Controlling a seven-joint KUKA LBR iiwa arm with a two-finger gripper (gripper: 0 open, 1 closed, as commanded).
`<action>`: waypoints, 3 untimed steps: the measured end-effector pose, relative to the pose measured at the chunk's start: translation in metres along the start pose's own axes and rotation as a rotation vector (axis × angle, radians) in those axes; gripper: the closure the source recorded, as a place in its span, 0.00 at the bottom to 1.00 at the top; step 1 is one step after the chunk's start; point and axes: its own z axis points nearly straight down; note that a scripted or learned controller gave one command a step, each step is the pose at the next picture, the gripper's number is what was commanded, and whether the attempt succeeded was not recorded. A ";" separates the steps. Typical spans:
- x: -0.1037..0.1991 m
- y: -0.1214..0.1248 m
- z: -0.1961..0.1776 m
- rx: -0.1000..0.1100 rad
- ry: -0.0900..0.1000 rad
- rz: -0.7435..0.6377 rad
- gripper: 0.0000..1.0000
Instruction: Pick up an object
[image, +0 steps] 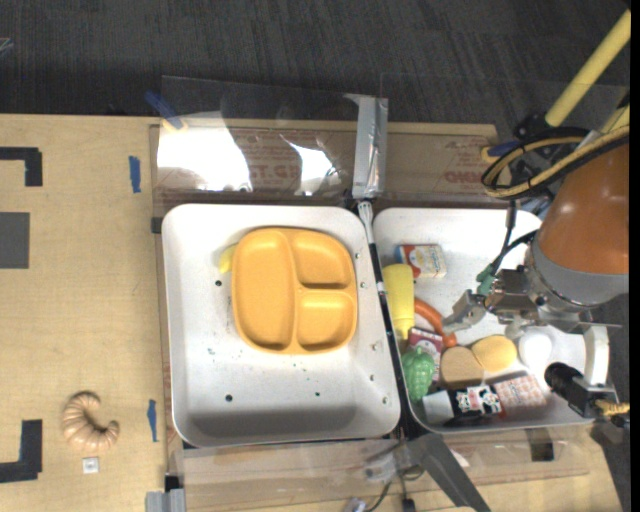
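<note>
The arm is reaching in from three o'clock and hanging over the right bin (470, 225), with the claw (468, 308) hovering just above the pile of objects there. Its metal tips are looking slightly spread, and nothing is sitting between them, so no pick is made yet.

Candidates are crowding the bin's lower half: a yellow bottle (400, 295) lying along the nine o'clock wall, a green toy (418, 372) below it, a bread-like piece (461, 366) and a pale yellow lump (494, 352) just toward five o'clock of the claw, and a dark bottle (480, 400) lying along the six o'clock wall. A small carton (424, 260) is resting toward twelve.

In the left bin (190, 330) a yellow divided plate (293, 290) is lying untouched.

By my reading the approach is done; the descent, the closing and the lift are all left.
</note>
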 end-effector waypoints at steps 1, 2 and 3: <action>0.053 0.040 0.043 -0.001 -0.001 0.160 0.00; 0.050 0.005 0.042 0.001 0.000 0.067 0.00; 0.050 0.005 0.032 0.000 0.000 0.067 1.00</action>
